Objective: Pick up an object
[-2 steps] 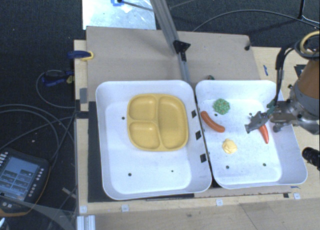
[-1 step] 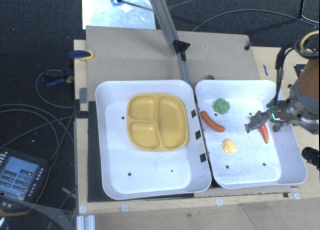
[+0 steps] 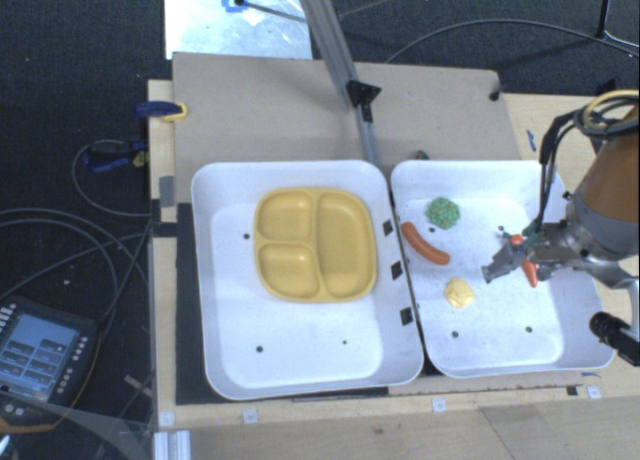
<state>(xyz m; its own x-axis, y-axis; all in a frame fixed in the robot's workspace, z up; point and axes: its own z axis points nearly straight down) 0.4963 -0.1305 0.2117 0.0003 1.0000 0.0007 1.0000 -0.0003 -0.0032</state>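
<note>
Lying beside gripper: carrot (perhaps touching).

Two shallow white bins are counted, the left bin at nine o'clock and the right bin at three o'clock. One yellow divided plate (three compartments are seen in it) is counted in the left. Three food items are counted in the right: one green broccoli piece, one orange sausage, one pale yellow lump.

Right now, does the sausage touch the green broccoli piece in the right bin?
Apart. The camera view shows bare white bin floor between the sausage and the green broccoli piece.
</note>
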